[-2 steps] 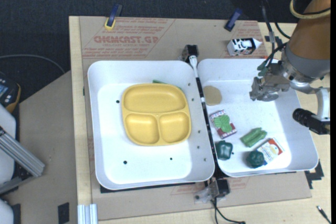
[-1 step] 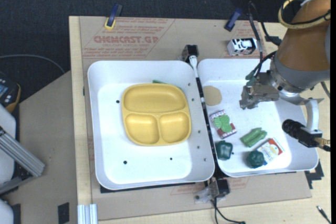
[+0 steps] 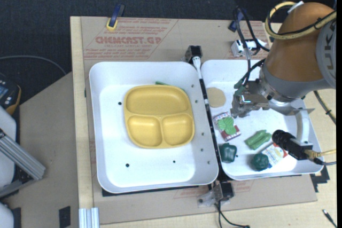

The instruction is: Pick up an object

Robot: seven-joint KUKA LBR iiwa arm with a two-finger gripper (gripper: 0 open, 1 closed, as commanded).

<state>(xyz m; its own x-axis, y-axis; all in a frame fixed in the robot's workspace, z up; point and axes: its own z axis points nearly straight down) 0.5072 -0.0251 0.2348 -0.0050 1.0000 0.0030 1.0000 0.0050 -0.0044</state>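
Note:
My gripper (image 3: 238,108) hangs low over the right bin (image 3: 307,167), near its left middle. Just below it lies a small packet with a green leaf print and red-white edge (image 3: 225,125). A flat tan disc (image 3: 215,96) rests to the gripper's left, close to the bin's wall. Toward the front lie a dark green block (image 3: 228,152), a light green ridged piece (image 3: 257,139), a dark green round lump (image 3: 260,161) and a white packet with red print (image 3: 275,154). I see nothing held in the gripper.
The left bin (image 3: 107,157) holds a yellow divided tray (image 3: 159,116), with a sliver of something green (image 3: 162,83) behind its far edge. A ridge with clamps (image 3: 206,109) separates the bins. The orange-banded arm (image 3: 299,45) covers the right bin's back right.

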